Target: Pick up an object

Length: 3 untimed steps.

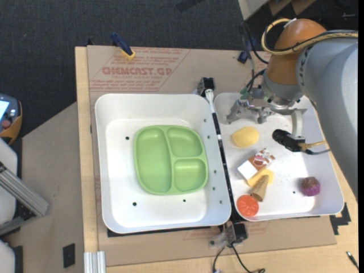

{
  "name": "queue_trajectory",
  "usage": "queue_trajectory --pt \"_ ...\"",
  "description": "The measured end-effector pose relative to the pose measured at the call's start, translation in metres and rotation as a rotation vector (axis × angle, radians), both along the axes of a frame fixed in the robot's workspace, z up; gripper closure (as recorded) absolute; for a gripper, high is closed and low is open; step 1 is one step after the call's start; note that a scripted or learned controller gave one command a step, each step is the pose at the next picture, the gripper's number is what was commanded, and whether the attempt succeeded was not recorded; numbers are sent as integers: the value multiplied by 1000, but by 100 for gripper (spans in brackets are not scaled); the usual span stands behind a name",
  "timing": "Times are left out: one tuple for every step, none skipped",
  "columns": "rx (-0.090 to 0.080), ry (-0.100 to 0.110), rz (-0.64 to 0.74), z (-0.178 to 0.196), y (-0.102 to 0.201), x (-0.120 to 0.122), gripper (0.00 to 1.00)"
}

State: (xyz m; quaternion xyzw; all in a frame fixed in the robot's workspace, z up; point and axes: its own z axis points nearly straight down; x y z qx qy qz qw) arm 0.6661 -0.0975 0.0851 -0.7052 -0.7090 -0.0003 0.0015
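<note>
— Right bin (324, 206): smooth oval yellow lemon (245, 136), ice-cream cone (260, 185), flat orange disc (248, 206), purple lump (310, 186).
— Left bin (108, 169): glossy green divided plate (170, 159). Metal gripper (249, 111) above lemon; jaws unreadable.

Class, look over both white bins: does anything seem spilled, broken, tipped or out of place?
Nothing stands out. The green plate lies flat in the left bin; the toy foods, such as the yellow lemon, lie loose but whole in the right bin.

A robotics lab: a grey arm (335, 78) reaches over two white bins (114, 209) set on a cardboard-covered bench (142, 67), clamps at its edges, cables trailing onto dark carpet (45, 27).
</note>
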Motion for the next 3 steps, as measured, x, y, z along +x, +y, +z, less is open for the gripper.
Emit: queue_trajectory --pt "-1 -16 2 108 56 4 0" --pt "-1 -2 0 100 117 0 0" --pt "-3 -12 -5 172 105 2 0"
